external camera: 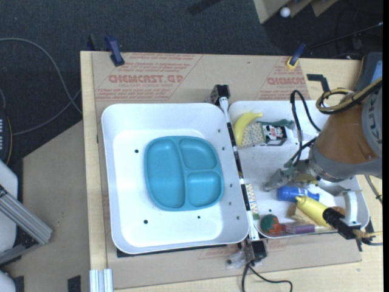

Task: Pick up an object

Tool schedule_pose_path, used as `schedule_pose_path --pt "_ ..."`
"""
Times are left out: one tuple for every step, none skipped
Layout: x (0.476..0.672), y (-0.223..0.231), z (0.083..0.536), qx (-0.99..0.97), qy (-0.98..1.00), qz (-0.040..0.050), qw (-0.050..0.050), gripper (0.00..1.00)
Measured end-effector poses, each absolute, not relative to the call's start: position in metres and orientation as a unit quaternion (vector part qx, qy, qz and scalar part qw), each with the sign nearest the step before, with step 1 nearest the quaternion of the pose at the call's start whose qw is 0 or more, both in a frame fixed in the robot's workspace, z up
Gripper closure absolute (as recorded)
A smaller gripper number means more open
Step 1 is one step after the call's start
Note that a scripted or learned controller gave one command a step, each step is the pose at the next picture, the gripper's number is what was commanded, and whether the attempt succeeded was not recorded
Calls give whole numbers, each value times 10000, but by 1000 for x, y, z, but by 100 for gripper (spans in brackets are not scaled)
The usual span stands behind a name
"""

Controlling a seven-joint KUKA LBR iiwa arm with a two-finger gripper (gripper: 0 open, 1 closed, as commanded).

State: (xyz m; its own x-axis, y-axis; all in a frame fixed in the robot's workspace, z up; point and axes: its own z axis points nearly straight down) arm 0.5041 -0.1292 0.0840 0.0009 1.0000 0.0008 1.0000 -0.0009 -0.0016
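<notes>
Nearest lies a small rounded red-and-green toy (270,224), beside a smooth yellow bottle-shaped piece (311,207) and a glossy blue cylinder (295,193), all in the right bin (261,163). Grey and metallic, the gripper (281,178) hangs close beside the blue cylinder; how wide it stands cannot be told.

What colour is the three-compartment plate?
The plate is plain light blue; the camera view shows it best.
</notes>
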Motion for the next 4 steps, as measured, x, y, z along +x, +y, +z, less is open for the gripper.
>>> schedule_pose_path --pt "505 -129 94 -7075 -7067 -7 -1 100" --pt "505 -129 94 -7074 -7068 -6 -1 0" --pt "479 -137 88 -7075 -7067 0 5 0" --pt "577 -135 160 -7066 -7076 -7 -13 0"
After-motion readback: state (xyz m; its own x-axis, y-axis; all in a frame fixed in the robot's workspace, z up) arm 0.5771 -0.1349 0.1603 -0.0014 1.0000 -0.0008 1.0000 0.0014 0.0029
